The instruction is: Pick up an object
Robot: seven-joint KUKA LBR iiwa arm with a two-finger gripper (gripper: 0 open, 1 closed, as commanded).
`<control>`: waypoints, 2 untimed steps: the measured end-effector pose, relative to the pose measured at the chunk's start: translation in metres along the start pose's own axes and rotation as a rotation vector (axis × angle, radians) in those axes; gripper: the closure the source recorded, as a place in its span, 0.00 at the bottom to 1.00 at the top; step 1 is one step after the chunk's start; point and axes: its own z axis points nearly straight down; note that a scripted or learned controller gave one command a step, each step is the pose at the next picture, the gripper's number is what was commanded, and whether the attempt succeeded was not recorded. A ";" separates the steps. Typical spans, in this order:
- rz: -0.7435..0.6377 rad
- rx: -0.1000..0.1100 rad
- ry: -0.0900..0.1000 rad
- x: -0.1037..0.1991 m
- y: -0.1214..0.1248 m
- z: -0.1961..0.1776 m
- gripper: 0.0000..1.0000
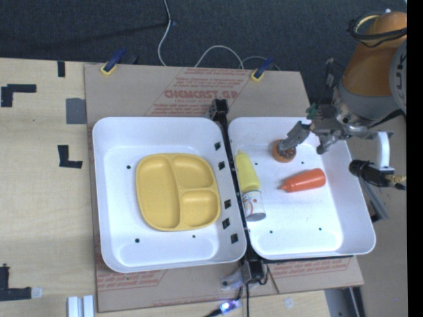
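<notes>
carrot [303,181]: orange, tapered, lying flat in right bin [344,233] | jaws: spread open, nothing held

Slanted overhead view of both bins [106,197]

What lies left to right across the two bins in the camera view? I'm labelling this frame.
Yellow divided plate → yellow bottle → small brown object → orange carrot.

Glossy white plastic bins [106,177]; matt yellow plastic tray [177,191]; smooth orange carrot [304,180]; brown cardboard sheet [192,91].
</notes>
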 end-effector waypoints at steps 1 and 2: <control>-0.004 -0.013 -0.002 0.000 0.002 -0.008 0.00; -0.003 -0.009 -0.003 -0.002 0.008 0.055 0.00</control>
